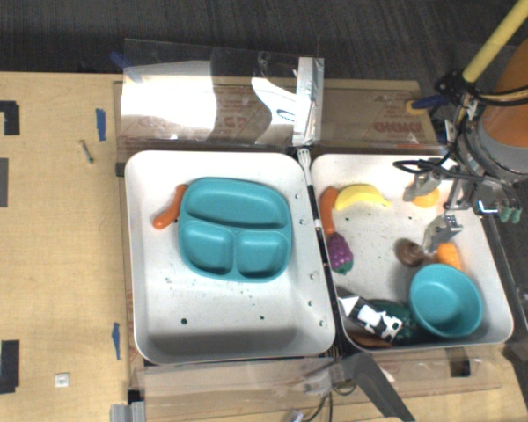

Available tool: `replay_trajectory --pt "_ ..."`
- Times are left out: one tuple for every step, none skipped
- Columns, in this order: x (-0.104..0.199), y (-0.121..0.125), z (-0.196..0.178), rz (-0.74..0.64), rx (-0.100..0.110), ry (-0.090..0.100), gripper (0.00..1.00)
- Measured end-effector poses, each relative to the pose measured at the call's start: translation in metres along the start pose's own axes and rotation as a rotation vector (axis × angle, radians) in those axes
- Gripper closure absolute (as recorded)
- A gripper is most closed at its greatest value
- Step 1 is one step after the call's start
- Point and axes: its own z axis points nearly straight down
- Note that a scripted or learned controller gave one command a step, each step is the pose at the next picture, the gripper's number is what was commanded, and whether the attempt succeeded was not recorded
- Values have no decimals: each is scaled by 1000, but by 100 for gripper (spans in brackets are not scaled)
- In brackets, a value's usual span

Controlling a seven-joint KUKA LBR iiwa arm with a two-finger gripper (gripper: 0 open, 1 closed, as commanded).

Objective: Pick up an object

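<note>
Here the claw [443,229] hangs low over the right bin [500,262], near its far right side, and whether it is open or closed I cannot tell at this size and slant; nothing can be seen held in it. Directly beneath and beside it lie a small brown object [410,252] and an orange piece [449,255], either of which could be the thing to pick; both sit on the bin floor just above the teal bowl [446,300].

To do this step well, I judge the arm should settle on one of those two and come straight down centred on it, keeping clear of the bowl's rim and the bin wall, since the pieces are small, rounded and likely to roll or squirt aside from an off-centre pinch.

Further out in the same bin are a yellow banana [362,197], a purple grape-like toy [339,252] and a black-and-white toy [376,320] at the near edge. The left bin [220,319] holds a teal divided plate [234,228] with an orange piece [168,210] touching its left side.

The claw is thin and cluttered by cables, so its tips are hard to separate from the background. What the brown object is I cannot make out. A yellowish bit [427,198] behind the cables is partly covered.
</note>
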Motion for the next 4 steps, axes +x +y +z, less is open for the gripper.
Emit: replay_trajectory --pt "22 -43 87 -30 -2 9 0" --pt "9 -85 144 59 1 -5 0" --pt "44 -74 143 116 2 -7 0" --pt "40 -75 128 114 8 -21 100"
